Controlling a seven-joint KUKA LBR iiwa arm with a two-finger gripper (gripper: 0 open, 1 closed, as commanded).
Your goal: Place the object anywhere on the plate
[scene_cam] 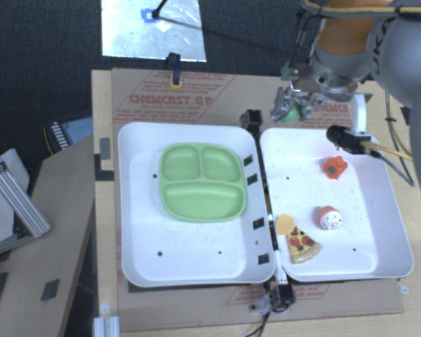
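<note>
My jaws (292,109) are clamped on a green object (288,114), raised above the right bin's (389,209) far rim for carrying. The green plate (200,182) lies flat in the left bin (137,209), ready to receive it.

A shiny foil sheet (153,18) lies behind the bench — a yellow clamp (175,72) just below it.

You saw a matt green plastic plate (201,183), smooth white plastic bins (144,258), and, at 11 o'clock, a shiny foil-like sheet (153,20).
</note>
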